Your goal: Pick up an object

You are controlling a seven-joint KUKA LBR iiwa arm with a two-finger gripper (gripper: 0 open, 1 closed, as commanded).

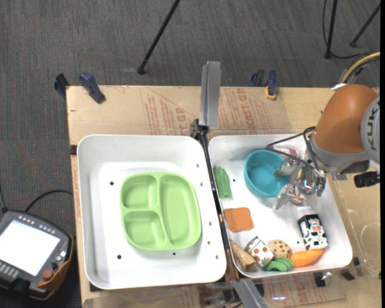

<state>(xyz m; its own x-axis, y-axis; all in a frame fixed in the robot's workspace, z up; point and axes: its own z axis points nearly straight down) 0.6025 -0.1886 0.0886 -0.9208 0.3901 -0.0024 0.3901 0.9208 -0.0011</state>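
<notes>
Gripper (294,188) hung over right bin (341,226), beside teal bowl (266,173). Claw state: can't tell. Green tray (160,210) sat in left bin (93,191).

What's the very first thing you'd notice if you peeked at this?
The bright green divided plate jumps out, lying alone in the left bin. Next, the arm's gripper hangs in the right bin, right beside a teal bowl. Small toy foods cluster along that bin's near edge, like an orange carrot and a cookie.
</notes>
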